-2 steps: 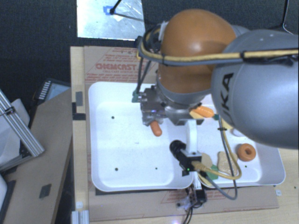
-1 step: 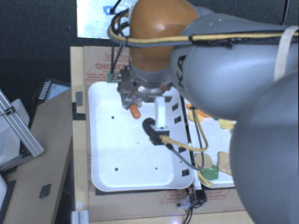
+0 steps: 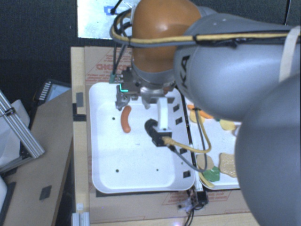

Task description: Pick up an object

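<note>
Here the end effector (image 3: pixel 139 101) hangs above a sausage (image 3: pixel 125 119).

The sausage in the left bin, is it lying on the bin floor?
Yes, the sausage lies flat on the white floor of the left bin, just below the gripper.

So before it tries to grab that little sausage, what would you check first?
1. Sausage lies in the left bin: ok.
2. Space around sausage free of other items: ok.
3. Gripper above sausage's upper end: ok, roughly.
4. Fingers open or shut: cannot tell.
5. Anything already held: cannot tell.
6. Yellow cable hanging over the bins, away from sausage: ok.
</note>
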`<state>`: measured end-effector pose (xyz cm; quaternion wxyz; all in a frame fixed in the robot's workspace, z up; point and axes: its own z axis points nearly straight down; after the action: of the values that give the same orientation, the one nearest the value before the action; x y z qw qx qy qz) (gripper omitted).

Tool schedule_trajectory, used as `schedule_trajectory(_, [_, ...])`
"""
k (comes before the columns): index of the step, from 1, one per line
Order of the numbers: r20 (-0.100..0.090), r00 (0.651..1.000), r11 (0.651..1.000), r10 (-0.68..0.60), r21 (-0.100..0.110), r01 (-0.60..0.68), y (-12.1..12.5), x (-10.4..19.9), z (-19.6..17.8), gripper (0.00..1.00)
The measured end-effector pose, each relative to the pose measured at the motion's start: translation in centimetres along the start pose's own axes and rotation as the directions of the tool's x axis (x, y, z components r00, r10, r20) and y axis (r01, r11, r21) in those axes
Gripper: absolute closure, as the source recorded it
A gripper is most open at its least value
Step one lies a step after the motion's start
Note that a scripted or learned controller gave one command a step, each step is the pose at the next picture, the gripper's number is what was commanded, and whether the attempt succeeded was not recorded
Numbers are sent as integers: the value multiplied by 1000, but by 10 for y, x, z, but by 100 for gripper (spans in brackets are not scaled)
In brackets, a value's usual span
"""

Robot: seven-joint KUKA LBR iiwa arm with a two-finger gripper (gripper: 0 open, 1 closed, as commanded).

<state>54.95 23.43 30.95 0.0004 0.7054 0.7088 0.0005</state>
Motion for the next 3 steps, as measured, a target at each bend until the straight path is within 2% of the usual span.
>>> schedule_trajectory(1, [4,1000,1000,4,15,-4,-56,0,111,0])
schedule_trajectory(2, [0,1000,1000,6,-2,-6,21,-16,230,0])
schedule_trajectory(3, [0,1000,1000,1,5,-1,-38,1,225,0])
